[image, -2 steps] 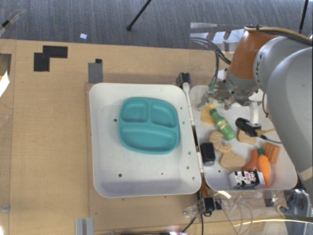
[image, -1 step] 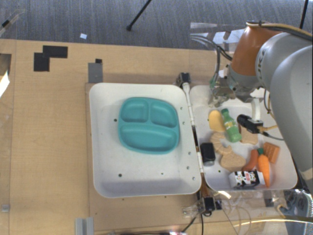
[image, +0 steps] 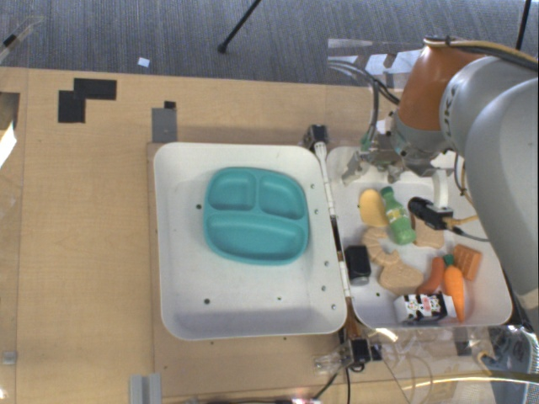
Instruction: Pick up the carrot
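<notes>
The carrot is orange with a green top and lies in the right bin near its front right corner, pointing toward the front edge. My gripper hangs over the back left part of that bin, well apart from the carrot. Its two grey fingers are spread, with nothing between them. The grey arm with its orange band rises behind it to the right.
Around the carrot lie a red-orange piece, an orange block, a black-and-white box, tan biscuits, a green bottle, a yellow item and black pieces. The left bin holds a teal divided plate.
</notes>
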Controlling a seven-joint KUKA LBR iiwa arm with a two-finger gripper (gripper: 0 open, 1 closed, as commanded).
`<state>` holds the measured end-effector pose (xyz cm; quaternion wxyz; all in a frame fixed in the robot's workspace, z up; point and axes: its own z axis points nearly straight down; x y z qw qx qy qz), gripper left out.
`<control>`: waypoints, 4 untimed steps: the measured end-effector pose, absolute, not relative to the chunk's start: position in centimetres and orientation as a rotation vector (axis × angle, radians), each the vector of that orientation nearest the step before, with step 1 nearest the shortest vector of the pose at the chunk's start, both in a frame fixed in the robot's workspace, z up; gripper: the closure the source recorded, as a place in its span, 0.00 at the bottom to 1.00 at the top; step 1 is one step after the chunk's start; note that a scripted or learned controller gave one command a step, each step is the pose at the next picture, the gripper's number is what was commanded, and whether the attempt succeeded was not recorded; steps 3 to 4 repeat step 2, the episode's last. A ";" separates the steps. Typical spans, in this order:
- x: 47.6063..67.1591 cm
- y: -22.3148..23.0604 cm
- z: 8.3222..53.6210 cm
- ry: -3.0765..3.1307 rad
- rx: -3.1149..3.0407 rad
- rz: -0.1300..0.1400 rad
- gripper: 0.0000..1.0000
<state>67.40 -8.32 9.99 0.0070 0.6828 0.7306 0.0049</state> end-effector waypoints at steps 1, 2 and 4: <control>60.4 -9.9 8.8 1.998 2.418 0.012 0.00; 60.8 -9.6 10.1 2.001 2.407 0.026 1.00; 60.8 -9.6 10.1 2.001 2.407 0.026 1.00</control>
